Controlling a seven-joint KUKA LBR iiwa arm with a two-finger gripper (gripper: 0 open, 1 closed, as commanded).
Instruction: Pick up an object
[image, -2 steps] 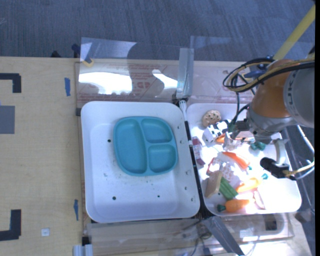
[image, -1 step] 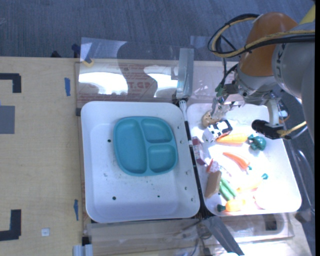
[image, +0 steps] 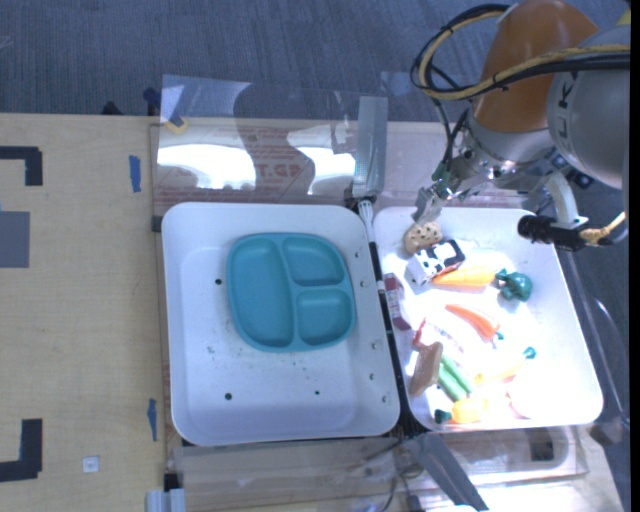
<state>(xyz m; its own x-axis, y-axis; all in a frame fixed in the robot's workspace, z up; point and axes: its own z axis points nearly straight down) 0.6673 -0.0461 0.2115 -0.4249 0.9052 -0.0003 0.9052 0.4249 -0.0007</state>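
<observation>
A yellow toy piece (image: 466, 410) is lying nearest the camera at the front of the right bin (image: 575, 300), beside a green piece (image: 455, 379) and a brown stick (image: 427, 366) that is running lengthwise from front to back. One orange carrot (image: 470, 278) is lying with its long axis across the bin, its teal-green end (image: 516, 286) pointing right, just beside one black-and-white toy (image: 434, 262) and one tan die-like block (image: 423, 237), while one teal divided plate (image: 291, 291) is sitting in the left bin (image: 190, 390). The gripper (image: 432, 203) is hanging over the right bin's back-left corner just above the block, with nothing seen between its fingers, and I cannot tell whether they are apart or together
</observation>
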